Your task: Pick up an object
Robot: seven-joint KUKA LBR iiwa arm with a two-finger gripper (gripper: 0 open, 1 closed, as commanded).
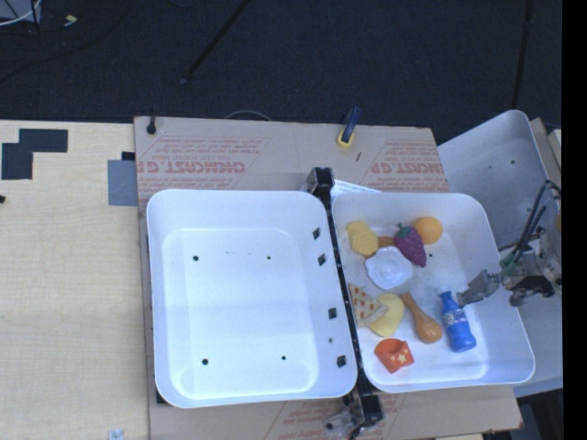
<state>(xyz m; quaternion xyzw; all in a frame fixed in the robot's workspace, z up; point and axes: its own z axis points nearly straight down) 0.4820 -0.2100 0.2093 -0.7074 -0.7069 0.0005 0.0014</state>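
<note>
The right bin (500,360) holds several toys: a blue bottle (456,321), a brown drumstick (422,319), a red block (394,355), a yellow piece (389,314), a white lump (389,269), purple grapes (410,244), an orange (427,229) and a yellow fruit (363,238). My gripper (503,289) hangs over the right side of this bin, just right of and above the blue bottle. Its fingers stand open with nothing between them. One grey fingertip (477,288) points down toward the bottle's cap without touching it.
The left bin (165,246) sits beside the right one, with a black divider strip (335,282) between them. A waffle-like slice (363,303) lies near that divider. A grey metal panel (500,159) and cables stand at the far right. A blue-yellow clamp (348,126) sits behind the bins.
</note>
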